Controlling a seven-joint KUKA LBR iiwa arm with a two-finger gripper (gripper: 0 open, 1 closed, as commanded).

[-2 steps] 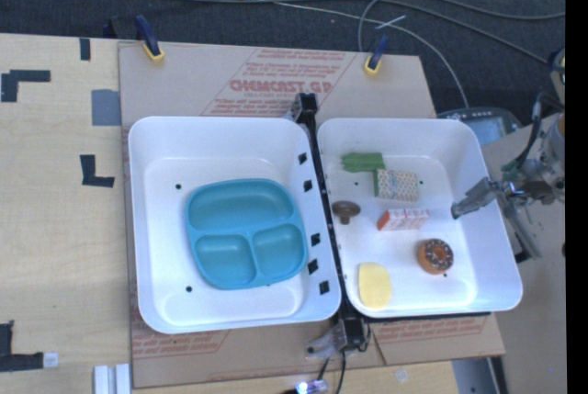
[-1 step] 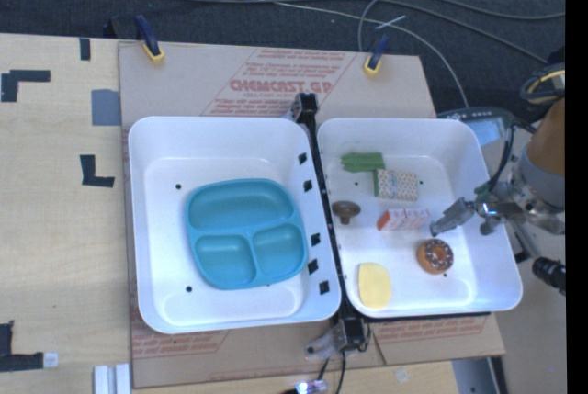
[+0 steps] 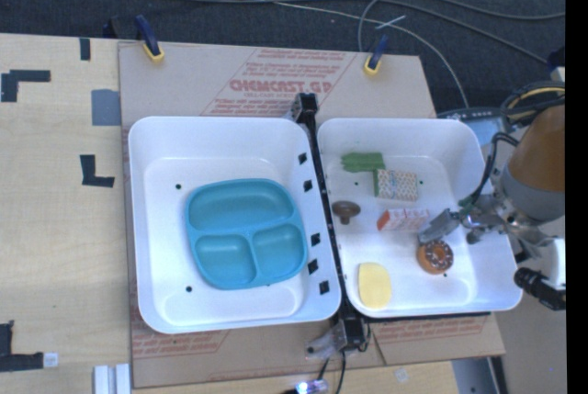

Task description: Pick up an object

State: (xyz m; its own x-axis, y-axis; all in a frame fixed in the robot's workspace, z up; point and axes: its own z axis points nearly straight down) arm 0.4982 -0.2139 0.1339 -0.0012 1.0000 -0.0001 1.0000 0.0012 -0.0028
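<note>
My gripper [image 3: 456, 230] hangs in the right bin [image 3: 459, 137], near its right wall, on the grey arm with the orange band [image 3: 542, 153]. It looks open, with nothing between its fingers. Just below and left of it a brown ring-shaped doughnut [image 3: 435, 256] lies on the bin floor, apart from the gripper. A red and white packet [image 3: 404, 219] lies to the gripper's left. Further off are a speckled white box [image 3: 397, 185], a green block [image 3: 364, 163], a small brown mushroom-like piece [image 3: 345, 211] and a pale yellow pad [image 3: 374, 285].
The left bin [image 3: 152, 144] holds a blue divided plate [image 3: 245, 231]. A black divider [image 3: 317, 199] runs between the bins. Two clamps [image 3: 150, 41] [image 3: 375, 57] pin the cardboard base at the back. Cables cross the dark floor behind.
</note>
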